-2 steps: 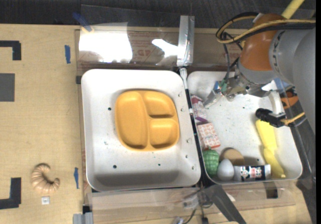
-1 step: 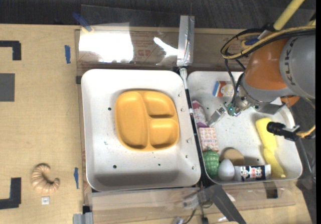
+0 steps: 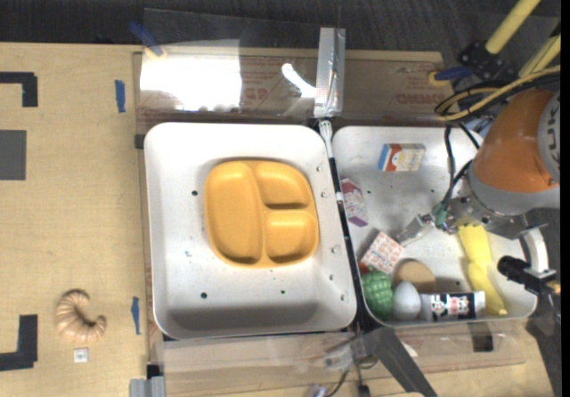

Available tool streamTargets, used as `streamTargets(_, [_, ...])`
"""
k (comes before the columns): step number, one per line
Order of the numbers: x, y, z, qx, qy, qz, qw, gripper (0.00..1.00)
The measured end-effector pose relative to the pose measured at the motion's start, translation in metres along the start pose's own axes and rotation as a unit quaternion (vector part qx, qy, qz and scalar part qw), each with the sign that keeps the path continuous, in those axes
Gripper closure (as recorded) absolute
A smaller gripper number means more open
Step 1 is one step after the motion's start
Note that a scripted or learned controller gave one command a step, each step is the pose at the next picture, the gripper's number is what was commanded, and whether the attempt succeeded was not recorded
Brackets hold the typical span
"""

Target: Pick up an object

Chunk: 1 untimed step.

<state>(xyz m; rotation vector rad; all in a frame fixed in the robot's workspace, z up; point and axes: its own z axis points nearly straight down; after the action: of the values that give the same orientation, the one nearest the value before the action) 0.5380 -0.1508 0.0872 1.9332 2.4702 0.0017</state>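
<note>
1. The arm (image 3: pixel 517 155), grey with an orange band, reaches in from the right and hangs over the right bin (image 3: pixel 356 144).
2. Its gripper (image 3: pixel 443 215) sits low over the middle of that bin, just left of a yellow banana-like object (image 3: pixel 479 263). The fingertips are small and dark against the clutter, so I cannot tell how they stand or whether anything lies between them.
3. A small white and orange carton (image 3: pixel 402 157) lies near the far wall of the right bin, well apart from the gripper.
4. Along the near wall lie a green ball-like item (image 3: pixel 378 290), a grey egg shape (image 3: pixel 407 299), and a white tube with a black label (image 3: pixel 452 303).
5. A red-patterned packet (image 3: pixel 383 252) lies tilted beside a brown rounded piece (image 3: pixel 415 272).
6. The left bin (image 3: pixel 169 235) holds a yellow divided tray (image 3: pixel 260 211) at its centre.
7. On the wooden bench (image 3: pixel 62 208), near the lower left, rests a curled tan shrimp-like toy (image 3: pixel 80 315).
</note>
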Motion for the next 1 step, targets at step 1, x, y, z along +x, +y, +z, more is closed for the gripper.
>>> streamTargets(1, [-0.0414, 0.0514, 0.0014, -0.001, 0.002, 0.119, 0.9928, 0.0])
